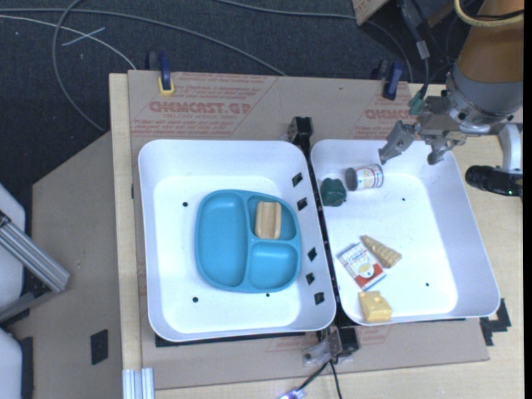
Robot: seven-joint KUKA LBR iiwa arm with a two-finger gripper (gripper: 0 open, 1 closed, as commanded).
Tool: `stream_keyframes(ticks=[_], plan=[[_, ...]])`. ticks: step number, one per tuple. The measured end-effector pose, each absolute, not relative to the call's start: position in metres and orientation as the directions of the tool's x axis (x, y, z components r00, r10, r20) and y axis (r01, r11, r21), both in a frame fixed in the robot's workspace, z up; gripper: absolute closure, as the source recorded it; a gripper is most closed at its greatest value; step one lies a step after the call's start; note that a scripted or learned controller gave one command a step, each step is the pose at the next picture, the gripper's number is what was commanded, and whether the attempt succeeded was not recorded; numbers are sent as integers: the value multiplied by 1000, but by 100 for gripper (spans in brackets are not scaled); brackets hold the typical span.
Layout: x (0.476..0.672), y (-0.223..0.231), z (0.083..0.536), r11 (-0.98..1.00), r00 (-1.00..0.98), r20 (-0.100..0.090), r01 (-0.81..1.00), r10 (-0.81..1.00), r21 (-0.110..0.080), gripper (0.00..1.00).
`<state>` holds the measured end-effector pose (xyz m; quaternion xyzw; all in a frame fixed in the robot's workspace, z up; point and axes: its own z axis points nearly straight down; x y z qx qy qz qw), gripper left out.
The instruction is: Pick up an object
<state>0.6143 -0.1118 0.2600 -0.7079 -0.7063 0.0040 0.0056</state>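
A counter seen from above at a slant carries two shallow white bins side by side. The left bin holds a blue divided plate with a tan block in its upper right compartment. The right bin holds the loose things: a dark green lump near the divider, a small jar lying on its side just beside it, a cone and a red and white packet lying close together mid-bin, and a yellow block near the front edge. The grey arm with its orange band reaches in from the right, and the tool hangs over the far edge of the right bin, its two fingers spread apart with nothing between them. The step in hand looks like the approach: no object has been picked up yet. The jar lies nearest, a little forward and left of the tool. The next move likely calls for shifting over a chosen object, lining the fingers across its narrow side, lowering into the bin and closing. The jar may roll, and the green lump beside it leaves little room for a finger.
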Motion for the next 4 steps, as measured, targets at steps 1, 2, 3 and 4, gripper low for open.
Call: stream_keyframes(ticks=[1, 2, 3, 4], plan=[[616, -112, 267, 0, 0, 1, 1000, 1000, -1, 0], [608, -111, 207, 0, 0, 2, 1000, 1000, -8, 0], [612, -101, 153, 1, 0, 2, 1000, 1000, -8, 0], [609, -108, 92, -1, 1, 1, 1000, 1000, -8, 0]])
